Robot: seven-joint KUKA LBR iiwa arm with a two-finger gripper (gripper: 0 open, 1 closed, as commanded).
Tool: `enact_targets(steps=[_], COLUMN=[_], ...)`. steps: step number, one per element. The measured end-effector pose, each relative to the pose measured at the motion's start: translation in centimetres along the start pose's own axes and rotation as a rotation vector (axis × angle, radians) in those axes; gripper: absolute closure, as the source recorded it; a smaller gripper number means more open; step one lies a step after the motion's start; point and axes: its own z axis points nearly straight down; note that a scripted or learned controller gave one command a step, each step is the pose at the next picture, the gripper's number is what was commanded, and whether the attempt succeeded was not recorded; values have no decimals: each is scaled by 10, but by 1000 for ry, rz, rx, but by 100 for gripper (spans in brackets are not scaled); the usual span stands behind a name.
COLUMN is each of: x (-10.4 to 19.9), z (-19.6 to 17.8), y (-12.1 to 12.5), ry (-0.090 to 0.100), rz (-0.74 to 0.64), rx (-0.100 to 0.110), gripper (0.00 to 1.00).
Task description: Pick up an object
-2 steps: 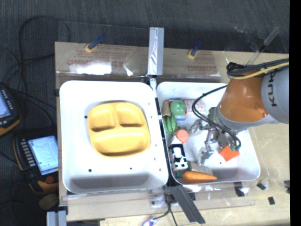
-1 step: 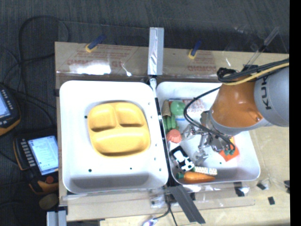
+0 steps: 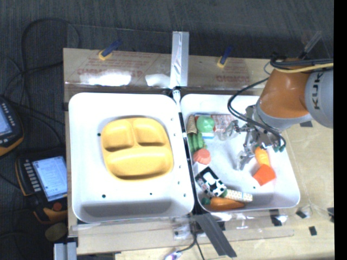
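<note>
1. Toys fill the right bin (image 3: 290, 196): an orange block (image 3: 264, 174), a small orange piece (image 3: 262, 156), a pink ball (image 3: 202, 156), a green lump (image 3: 205, 125), a carrot (image 3: 226, 203) and a black-and-white block (image 3: 216, 187).
2. Claw (image 3: 245, 157) hangs low inside the right bin, just left of the small orange piece; whether its metal fingers are wide or narrow, I cannot tell.
3. Left bin (image 3: 81, 145) holds a yellow divided tray (image 3: 137, 147).
4. Both bins rest on a brown surface (image 3: 309, 167).

Bare floor (image 3: 227, 161) between toys and hand (image 3: 245, 158)
</note>
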Motion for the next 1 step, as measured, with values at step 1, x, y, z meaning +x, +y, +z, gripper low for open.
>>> enact_targets(steps=[1], x=[39], z=[-3], y=[-38], ry=[13], rz=[-11], rx=[-5], gripper=[0])
